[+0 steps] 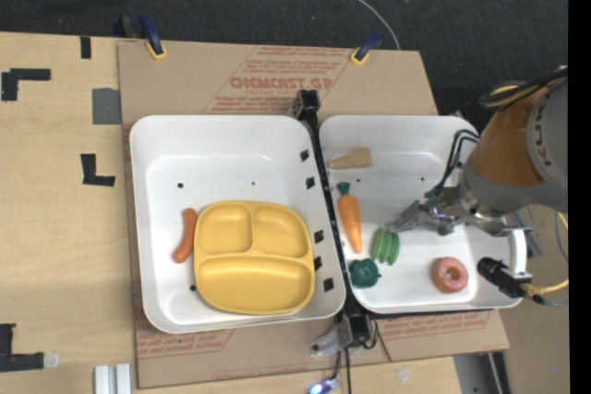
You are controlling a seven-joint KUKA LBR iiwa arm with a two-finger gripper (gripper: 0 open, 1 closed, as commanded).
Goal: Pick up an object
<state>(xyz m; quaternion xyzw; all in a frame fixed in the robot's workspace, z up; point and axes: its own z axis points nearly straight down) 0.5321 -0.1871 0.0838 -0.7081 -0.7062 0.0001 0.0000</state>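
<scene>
Tool [406, 219] low in right shallow white bin [406, 129]; whether it is clenched or released cannot be told. Green ridged toy vegetable [385, 246] lies just beside it; orange toy carrot [350, 220] nearby; pink ring doughnut [450, 274] apart. Yellow divided plate [254, 256] in left bin [222, 129].

Two white bins [148, 152], one yellow tray [254, 258], one carrot [350, 219], one donut [451, 274].

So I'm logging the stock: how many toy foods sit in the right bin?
5: a tan wedge at the top, a carrot, a green ribbed piece, a dark green piece, and a pink donut. The arm may hide more.
</scene>
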